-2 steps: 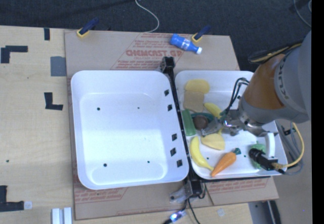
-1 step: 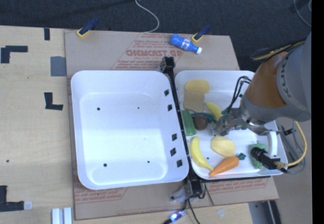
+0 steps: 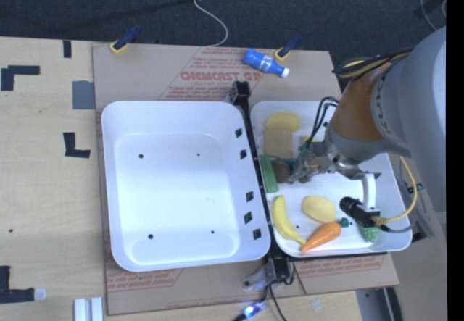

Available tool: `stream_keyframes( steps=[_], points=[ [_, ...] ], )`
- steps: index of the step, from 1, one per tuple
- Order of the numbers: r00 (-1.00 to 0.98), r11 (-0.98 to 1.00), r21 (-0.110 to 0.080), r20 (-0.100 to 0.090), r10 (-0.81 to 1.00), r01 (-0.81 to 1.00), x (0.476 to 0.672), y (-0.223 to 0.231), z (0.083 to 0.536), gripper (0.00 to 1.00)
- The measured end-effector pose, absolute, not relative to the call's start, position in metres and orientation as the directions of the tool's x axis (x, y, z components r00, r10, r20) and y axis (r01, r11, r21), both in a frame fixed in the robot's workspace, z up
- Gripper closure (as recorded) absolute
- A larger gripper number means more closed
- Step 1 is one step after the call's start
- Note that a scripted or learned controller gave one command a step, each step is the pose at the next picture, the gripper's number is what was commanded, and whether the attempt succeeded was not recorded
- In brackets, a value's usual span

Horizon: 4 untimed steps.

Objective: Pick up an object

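The right bin (image 3: pixel 395 240) holds a yellow banana (image 3: pixel 284 222), an orange carrot (image 3: pixel 321 236), a pale yellow lemon-like piece (image 3: pixel 318 208), a yellow rounded piece (image 3: pixel 282 122) at the back, a tan block (image 3: pixel 277 142) and a green flat piece (image 3: pixel 270 174) against the left wall. My gripper (image 3: pixel 301 169) is low in this bin, just right of the green piece and below the tan block. Whether anything sits in it is hidden by the wrist above.
The left bin (image 3: pixel 174 182) lies beside the right one, split by a black divider (image 3: pixel 250 167). A blue bottle (image 3: pixel 265 63) lies on the cardboard behind the bins. Yellow-blue clamps (image 3: pixel 125 40) hold the board's back edge. A cable (image 3: pixel 206 8) runs over the back.
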State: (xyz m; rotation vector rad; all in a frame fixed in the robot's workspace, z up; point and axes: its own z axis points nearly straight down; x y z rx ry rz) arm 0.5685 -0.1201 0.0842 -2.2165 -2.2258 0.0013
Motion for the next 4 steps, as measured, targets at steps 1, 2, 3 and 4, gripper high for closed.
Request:
stream_keyframes(
  steps=[1,2,3,4],
  points=[
    [-0.003,0.003,-0.001,0.001,1.000,1.000,0.568,-0.120,0.094,1.00],
    [0.004,-0.004,-0.002,-0.002,1.000,1.000,0.553,-0.186,0.102,1.00],
    [-0.010,0.010,-0.013,-0.003,1.000,1.000,0.669,-0.155,0.086,1.00],
    [0.001,-0.001,-0.002,-0.001,1.000,1.000,0.636,-0.150,0.107,1.00]
  ],
)
